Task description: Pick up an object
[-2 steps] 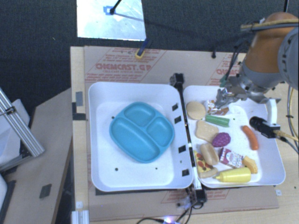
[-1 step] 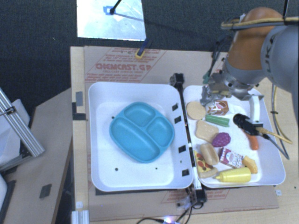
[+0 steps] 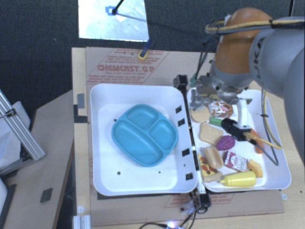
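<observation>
I see a round tan cookie-like piece (image 3: 200,114) lying in the right bin (image 3: 279,173), directly under the hand (image 3: 201,100). Whether the hand is spread or pinching, I cannot tell. Further off from the hand: a purple piece (image 3: 225,142), yellow bottle (image 3: 238,179), blue plate (image 3: 144,134) in the left bin (image 3: 102,142).

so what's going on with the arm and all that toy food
The grey arm reaches in from the right, with its claw low over the far end of the right bin, above a heap of toy food. Nothing shows between its fingers. The left bin holds a blue divided plate.
</observation>
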Controlling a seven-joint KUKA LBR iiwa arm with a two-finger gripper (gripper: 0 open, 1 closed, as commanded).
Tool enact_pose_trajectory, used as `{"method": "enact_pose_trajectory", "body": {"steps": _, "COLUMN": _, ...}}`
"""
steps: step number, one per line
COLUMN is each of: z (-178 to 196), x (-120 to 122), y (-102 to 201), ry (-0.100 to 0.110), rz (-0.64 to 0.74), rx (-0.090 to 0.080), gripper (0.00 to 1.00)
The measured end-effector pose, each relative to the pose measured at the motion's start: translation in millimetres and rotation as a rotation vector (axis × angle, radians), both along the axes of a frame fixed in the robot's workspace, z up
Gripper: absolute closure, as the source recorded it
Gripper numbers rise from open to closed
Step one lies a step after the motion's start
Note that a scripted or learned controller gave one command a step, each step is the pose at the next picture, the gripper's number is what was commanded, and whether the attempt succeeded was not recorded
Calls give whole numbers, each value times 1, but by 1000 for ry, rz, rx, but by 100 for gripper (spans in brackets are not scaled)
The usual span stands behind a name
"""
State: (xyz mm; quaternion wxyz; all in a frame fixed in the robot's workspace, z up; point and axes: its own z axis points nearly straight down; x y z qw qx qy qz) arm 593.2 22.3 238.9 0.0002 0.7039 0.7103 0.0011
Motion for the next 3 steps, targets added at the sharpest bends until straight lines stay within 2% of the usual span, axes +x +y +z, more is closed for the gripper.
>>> {"method": "enact_pose_trajectory", "body": {"steps": 1, "z": -19, "x": -4, "y": 39, "ry": 2, "rz": -2, "rx": 0, "gripper": 100}}
{"method": "enact_pose_trajectory", "body": {"steps": 2, "z": -20, "x": 3, "y": 54, "ry": 0, "rz": -3, "rx": -1, "gripper": 100}}
{"method": "enact_pose_trajectory", "body": {"steps": 3, "z": -24, "x": 0, "y": 47, "ry": 1, "rz": -8, "rx": -2, "gripper": 100}}
